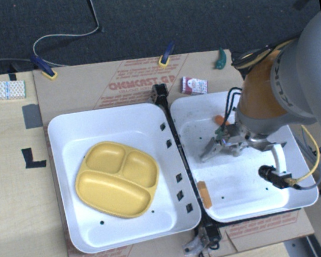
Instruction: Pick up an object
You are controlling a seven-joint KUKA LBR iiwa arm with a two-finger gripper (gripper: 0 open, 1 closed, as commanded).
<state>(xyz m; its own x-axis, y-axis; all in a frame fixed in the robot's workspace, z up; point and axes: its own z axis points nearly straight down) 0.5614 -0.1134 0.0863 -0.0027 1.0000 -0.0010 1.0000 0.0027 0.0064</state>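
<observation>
A yellow plate with compartments (pixel 117 178) lies in the left bin (pixel 63 132). In the right bin (pixel 245 199), a small orange block (pixel 203 193) rests against the left wall near the front. My gripper (pixel 208 149) is low over the middle of the right bin, pointing left, well apart from the orange block. A small orange-red piece (pixel 221 121) shows just behind the gripper's body; I cannot tell whether it is a loose object or part of the tool.
The arm's grey body and orange band (pixel 264 95) cover the right bin's far right side. A black divider with clips (pixel 177 152) runs between the bins. A small wrapped packet (pixel 193 85) and a green clip (pixel 220 58) lie on the cardboard behind.
</observation>
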